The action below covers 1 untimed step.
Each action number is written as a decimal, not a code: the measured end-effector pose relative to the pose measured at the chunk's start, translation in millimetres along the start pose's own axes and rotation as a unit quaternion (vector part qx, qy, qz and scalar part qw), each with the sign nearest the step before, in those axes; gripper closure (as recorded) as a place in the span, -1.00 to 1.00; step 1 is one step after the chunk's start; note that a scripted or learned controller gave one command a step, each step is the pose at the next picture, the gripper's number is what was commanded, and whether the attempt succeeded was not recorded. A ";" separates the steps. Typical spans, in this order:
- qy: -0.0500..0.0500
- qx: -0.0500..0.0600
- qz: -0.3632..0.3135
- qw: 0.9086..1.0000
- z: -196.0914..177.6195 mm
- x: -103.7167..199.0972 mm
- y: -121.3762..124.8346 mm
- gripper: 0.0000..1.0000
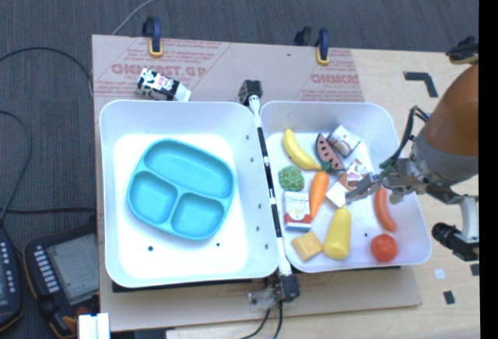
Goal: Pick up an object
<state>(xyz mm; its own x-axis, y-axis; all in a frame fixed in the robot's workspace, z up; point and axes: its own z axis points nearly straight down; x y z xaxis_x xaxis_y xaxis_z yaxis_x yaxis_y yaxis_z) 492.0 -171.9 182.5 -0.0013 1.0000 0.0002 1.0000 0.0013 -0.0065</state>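
Gripper (364, 188) hangs low in the right bin (405, 252), beside the carrot (318, 191), over a small white block (337, 195). Finger state: cannot tell. Nothing visibly lifted; the pick looks not yet done.

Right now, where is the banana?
The banana lies in the right bin, near its upper left corner, just above the broccoli and left of the watermelon slice.

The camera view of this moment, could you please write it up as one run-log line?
gripper: over right bin, near carrot and sausage | holding: nothing seen | left bin: blue tray | pick: not yet done
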 end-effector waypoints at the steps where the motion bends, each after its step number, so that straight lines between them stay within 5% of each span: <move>1: -0.001 -0.002 0.000 1.000 90.9 44.8 -6.3 -1.00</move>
<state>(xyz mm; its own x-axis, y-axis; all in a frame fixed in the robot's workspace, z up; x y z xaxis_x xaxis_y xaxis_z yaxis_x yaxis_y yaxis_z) 485.0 -127.1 91.6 -0.0010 1.0000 -0.0008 1.0000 0.0010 -0.0019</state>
